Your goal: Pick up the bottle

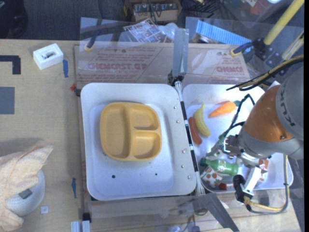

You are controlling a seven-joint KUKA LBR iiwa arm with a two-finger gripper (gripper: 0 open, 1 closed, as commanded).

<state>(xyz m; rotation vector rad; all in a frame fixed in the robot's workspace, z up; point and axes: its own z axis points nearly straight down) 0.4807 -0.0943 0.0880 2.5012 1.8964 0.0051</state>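
At the far left of the table (38, 124) a crumpled beige cloth (21, 166) lies over a grey bowl (24, 197), and a small white box (48, 56) sits near the top edge. The wood-toned table top also carries dark square patches on its left side.

The left bin (96, 178) holds a yellow divided tray (130, 130), roughly centred, with bare white floor all round it, widest along the near side. A metal strip with rivets joins the two bins.

The right bin (282, 175) is far more crowded. A yellow banana (202, 121) and a red piece (194, 129) lie against its left wall, and an orange carrot (223, 108) lies toward the far side. The bottle (223, 168) is green with a pale cap end, lying on its side in the near-left part of this bin, just beside a red and white object (212, 179). The gripper (236, 170) is low over the bottle and seems to touch it; the fingers are hidden by the wrist body and cables, so I cannot tell how wide they stand or whether the bottle is between them. The grey arm with its orange band (268, 122) covers the bin's right half, leaving little open floor there.

Behind the bins stand clear plastic panels (125, 64), with boxes and a blue item (219, 34) on the dark floor beyond.
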